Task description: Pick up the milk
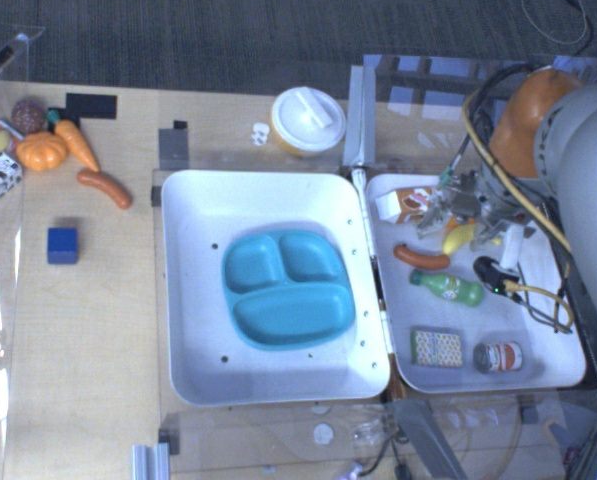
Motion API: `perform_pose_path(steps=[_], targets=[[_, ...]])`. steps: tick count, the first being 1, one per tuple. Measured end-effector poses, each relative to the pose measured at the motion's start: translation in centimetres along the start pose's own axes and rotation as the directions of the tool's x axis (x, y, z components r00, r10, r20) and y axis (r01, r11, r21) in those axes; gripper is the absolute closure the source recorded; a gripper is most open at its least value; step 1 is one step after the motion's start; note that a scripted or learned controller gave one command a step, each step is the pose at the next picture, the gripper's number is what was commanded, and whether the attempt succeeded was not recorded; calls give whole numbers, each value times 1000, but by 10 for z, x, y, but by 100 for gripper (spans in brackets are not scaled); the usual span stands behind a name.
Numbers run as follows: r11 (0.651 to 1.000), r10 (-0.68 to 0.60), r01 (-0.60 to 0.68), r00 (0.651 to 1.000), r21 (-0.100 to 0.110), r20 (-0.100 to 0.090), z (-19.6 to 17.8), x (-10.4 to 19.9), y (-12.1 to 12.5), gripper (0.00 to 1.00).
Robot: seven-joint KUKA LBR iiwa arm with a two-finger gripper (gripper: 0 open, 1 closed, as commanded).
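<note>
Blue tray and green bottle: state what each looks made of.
Blue tray: probably moulded plastic, matte, with soft rounded compartment edges. Green bottle: likely glossy plastic, judging by a bright highlight along its side; a toy, perhaps.

Robot lab: bench [98, 298], white bins [188, 368], cabling [538, 313].

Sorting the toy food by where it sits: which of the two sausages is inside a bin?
The sausage in the right bin, beside the green bottle. The other sausage lies on the bare bench by the carrot.
</note>
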State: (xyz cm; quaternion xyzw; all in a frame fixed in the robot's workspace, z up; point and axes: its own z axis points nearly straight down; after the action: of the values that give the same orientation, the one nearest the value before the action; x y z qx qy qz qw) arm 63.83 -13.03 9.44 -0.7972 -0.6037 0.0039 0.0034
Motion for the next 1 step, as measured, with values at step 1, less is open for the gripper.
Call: perform_pose_path(steps=[1], targets=[[996,-84,84,996,30,18,10,33,13,0]])
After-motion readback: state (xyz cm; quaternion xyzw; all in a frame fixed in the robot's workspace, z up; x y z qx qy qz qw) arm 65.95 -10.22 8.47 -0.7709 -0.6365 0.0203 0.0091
